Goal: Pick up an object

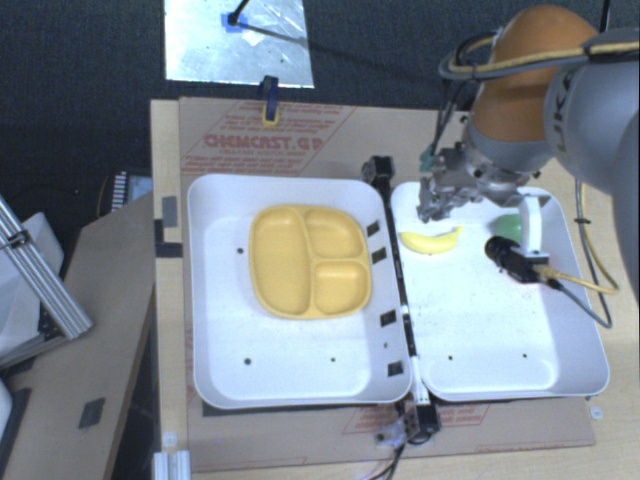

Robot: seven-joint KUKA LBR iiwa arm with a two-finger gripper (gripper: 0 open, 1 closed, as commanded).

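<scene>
In the camera view, two shallow white bins are seen side by side on a sheet of brown cardboard (pixel 300 138) with red printed letters. In the left bin (pixel 210 368) a yellow plate (pixel 308 263) with three compartments is placed, a little toward the far side. It lies flat.

In the right bin (pixel 500 358) a small yellow banana (pixel 430 240) is found, near the far left corner and close to the wall that is shared with the other bin. It lies flat with both ends curved toward the far side. A green object (pixel 507 224) is seen more to the right, by the far wall. It is partly hidden by parts of the robot, so its shape cannot be told.

The grey arm (pixel 595 118) is reached in from the right, and its orange band (pixel 530 63) is seen above the far edge of the right bin. The gripper (pixel 430 210) is pointed downward just beside the banana, on its far side. Nothing is seen held in it. Whether it is wide or narrow cannot be told from this angle, and it cannot be told if the banana is touched.

Along the line between the bins, several small black clips (pixel 378 256) are fixed. Behind the cardboard, a shiny sheet (pixel 240 28) is laid on the dark floor.
</scene>
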